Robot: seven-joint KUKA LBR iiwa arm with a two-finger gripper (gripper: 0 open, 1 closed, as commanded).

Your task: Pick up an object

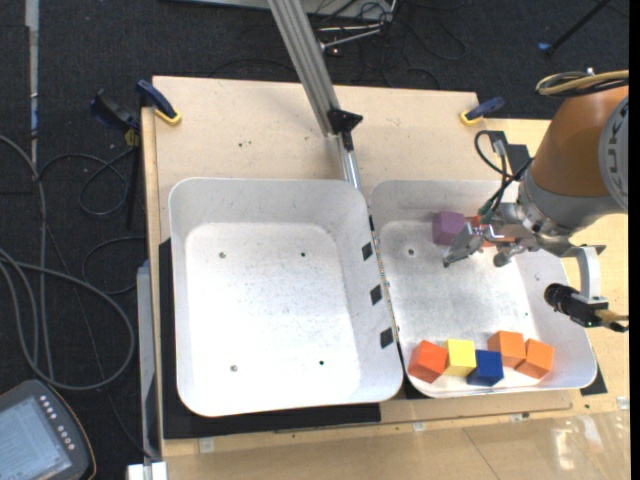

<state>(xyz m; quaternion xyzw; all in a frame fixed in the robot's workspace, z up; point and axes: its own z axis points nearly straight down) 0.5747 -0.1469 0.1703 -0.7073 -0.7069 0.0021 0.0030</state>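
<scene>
- Bench (250, 118): two white bins side by side. Left bin (200, 208) takes centre-left of frame, right bin (560, 368) centre-right.
- Arm (580, 158) comes in from the right edge, wrist low over the upper part of the right bin.
- Gripper (478, 246) sits just right of the purple block (449, 228), close enough that they may be touching. I can't tell from here whether the pincer is wide or narrow, and I don't see the block between the fingers, so I'm not calling it held.
- Purple block: small cube, matte, upper middle of the right bin, well apart from the rest.
- Others cluster at the bin's lower edge: orange block (429, 359), yellow block (461, 353), blue block (488, 367), two more orange cubes (525, 352).
- My read: shift left to centre over purple, straddle opposite flat faces, then descend. Closing off-centre would likely just shove it.
</scene>
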